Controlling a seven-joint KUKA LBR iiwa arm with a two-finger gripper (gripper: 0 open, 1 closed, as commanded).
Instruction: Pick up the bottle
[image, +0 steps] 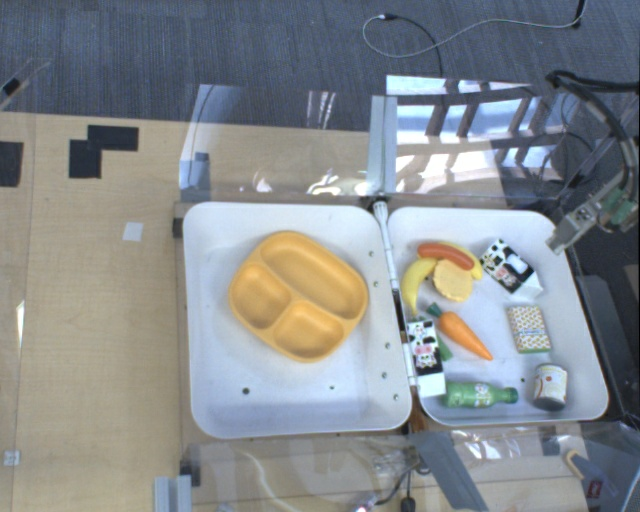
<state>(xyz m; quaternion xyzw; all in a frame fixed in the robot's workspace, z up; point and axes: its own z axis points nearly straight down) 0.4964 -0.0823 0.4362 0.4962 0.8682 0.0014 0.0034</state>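
The green bottle (478, 395) lies on its side near the front edge of the right bin (590, 395), cap pointing right. It rests between a cow-print carton (426, 354) on its left and a small can (549, 385) on its right. My gripper (570, 230) hangs over the bin's far right corner, well away from the bottle, with nothing seen in it.
The right bin also holds a banana (415, 282), a sausage (446, 254), a round yellow piece (452, 284), a carrot (466, 335), a second cow-print carton (507, 266) and a cracker box (527, 328). A yellow divided plate (297, 294) sits in the left bin (215, 400).
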